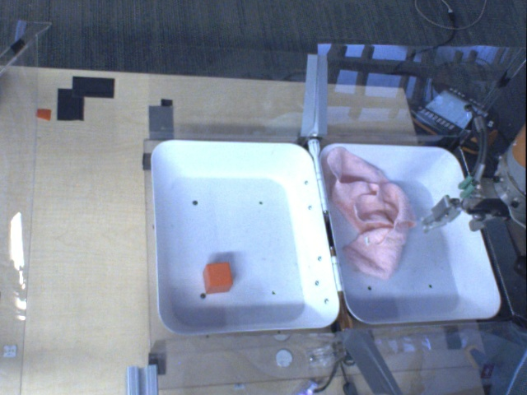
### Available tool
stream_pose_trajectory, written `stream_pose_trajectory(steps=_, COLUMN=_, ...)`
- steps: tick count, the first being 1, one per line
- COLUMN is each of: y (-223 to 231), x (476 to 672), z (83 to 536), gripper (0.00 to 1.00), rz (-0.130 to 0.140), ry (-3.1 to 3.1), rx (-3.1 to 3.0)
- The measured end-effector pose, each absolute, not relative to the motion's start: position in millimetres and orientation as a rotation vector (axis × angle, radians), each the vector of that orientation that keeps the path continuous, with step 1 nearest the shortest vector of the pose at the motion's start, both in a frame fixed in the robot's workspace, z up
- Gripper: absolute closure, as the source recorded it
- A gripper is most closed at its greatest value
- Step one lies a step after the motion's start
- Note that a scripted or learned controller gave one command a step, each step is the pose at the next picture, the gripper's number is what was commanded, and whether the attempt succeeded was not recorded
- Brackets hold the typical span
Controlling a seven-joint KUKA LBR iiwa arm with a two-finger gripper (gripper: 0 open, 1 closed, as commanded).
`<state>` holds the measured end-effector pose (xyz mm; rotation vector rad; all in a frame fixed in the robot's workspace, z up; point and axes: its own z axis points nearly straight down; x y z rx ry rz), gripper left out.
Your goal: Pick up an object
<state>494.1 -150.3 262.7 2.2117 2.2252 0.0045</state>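
A crumpled pink cloth lies in the left half of the right bin. A small orange block sits near the front left of the left bin. My gripper reaches in from the right over the right bin, its tip just to the right of the cloth's edge. Nothing shows in its grasp. The arm's wrist stands at the bin's right rim.
A grey metal post rises behind the seam between the bins. Black markers and a small orange square lie on the wooden bench at the far left. Cables and equipment crowd the back right.
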Motion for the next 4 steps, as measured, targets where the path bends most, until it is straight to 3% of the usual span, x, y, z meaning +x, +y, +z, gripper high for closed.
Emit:
stream_pose_trajectory(steps=1, y=-114, x=520.2, z=106, gripper=0.00, rz=0.004, ry=2.312, rx=2.124)
stream_pose_trajectory(steps=2, y=-86, x=531.2, z=91, gripper=0.00, rz=0.013, ry=2.341, rx=2.076)
stream_pose_trajectory(steps=3, y=-86, x=535.2, z=104, gripper=1.00, rz=0.022, ry=2.333, rx=2.068)
stream_pose_trajectory(steps=4, y=-45, x=593.5, z=186, gripper=1.00, rz=0.008, ry=2.430, rx=1.981)
